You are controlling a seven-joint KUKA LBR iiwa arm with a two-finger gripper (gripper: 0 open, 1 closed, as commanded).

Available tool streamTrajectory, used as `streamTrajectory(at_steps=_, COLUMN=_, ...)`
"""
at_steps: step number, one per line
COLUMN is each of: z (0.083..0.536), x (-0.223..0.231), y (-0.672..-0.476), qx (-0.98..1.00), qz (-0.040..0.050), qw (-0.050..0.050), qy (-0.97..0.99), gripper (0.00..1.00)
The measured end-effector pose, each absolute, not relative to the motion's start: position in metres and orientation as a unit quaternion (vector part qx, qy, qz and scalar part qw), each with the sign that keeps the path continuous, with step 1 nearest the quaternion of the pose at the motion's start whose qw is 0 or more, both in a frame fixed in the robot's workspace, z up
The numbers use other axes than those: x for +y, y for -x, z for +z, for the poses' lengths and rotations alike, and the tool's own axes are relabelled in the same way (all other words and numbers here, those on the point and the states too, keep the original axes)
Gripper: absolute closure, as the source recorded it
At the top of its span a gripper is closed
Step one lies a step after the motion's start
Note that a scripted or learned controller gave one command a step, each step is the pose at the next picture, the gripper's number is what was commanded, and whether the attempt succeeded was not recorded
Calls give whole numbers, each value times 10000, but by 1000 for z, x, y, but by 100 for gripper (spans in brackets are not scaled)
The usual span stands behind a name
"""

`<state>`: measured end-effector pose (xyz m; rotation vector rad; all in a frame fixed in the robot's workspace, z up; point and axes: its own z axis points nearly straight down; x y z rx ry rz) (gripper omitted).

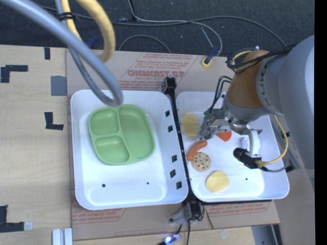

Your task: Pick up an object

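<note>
While the gripper (210, 128) hangs low in the right bin (271, 188), whether it grips anything cannot be told. Just below it lie an orange piece (196, 148), a cookie (201, 162) and a yellow piece (217, 181); a green tray (121, 133) fills the left bin (122, 195).

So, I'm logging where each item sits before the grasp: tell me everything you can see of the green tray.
The green tray is a pale green, rounded-corner plate that looks like plastic, divided into three compartments: two smaller ones on the view's left, one longer one on the right. It lies flat, slightly rotated, in the upper half of the left bin, resting on the bin's floor. Nothing lies in its compartments. A grey hose crosses above its top edge; whether they touch cannot be told.
</note>
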<state>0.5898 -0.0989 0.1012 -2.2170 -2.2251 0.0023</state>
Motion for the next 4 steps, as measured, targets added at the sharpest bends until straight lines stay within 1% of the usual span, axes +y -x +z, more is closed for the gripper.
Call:
streamTrajectory(at_steps=1, z=164, x=-98, y=-589, qx=-7076, qz=-8, qw=-10, qy=7066, gripper=100)
streamTrajectory(at_steps=2, z=226, x=-97, y=-591, qx=-7077, qz=-4, qw=-7, qy=7065, gripper=100)
streamTrajectory(at_steps=3, z=266, x=-97, y=-591, qx=-7076, qz=-1, qw=-2, qy=7066, gripper=100)
streamTrajectory(at_steps=4, z=252, x=-40, y=-591, qx=-7091, qz=6, qw=10, qy=7051, gripper=100)
